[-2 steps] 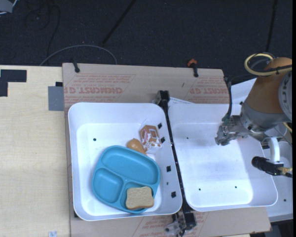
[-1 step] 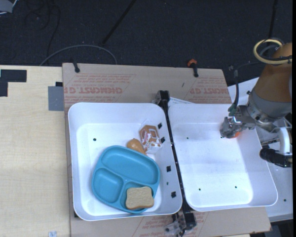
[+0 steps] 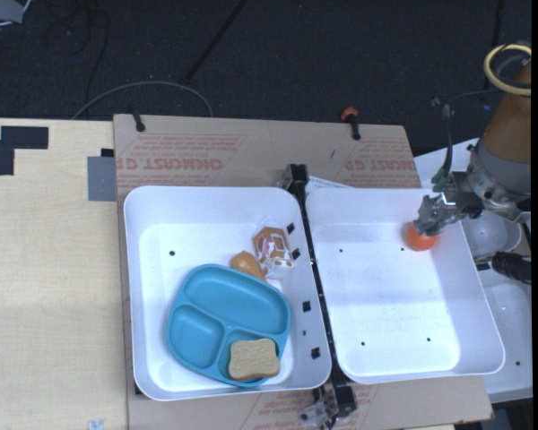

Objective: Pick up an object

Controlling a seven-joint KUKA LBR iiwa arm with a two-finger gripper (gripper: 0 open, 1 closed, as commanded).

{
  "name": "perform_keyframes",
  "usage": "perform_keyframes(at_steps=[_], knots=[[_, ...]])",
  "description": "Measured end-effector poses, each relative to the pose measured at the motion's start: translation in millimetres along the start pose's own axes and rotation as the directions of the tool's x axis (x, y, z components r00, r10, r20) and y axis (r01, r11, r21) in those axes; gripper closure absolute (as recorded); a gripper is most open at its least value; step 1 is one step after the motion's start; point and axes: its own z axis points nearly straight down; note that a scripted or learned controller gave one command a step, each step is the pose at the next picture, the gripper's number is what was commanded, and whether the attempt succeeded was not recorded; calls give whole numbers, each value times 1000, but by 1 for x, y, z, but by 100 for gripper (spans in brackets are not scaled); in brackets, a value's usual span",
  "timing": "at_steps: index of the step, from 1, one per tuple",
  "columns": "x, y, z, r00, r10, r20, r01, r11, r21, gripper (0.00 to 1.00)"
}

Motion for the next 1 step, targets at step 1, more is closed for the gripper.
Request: perform_keyframes(at_steps=[1], knots=[[60, 8, -3, 1000, -4, -3, 4, 1000, 4, 100]])
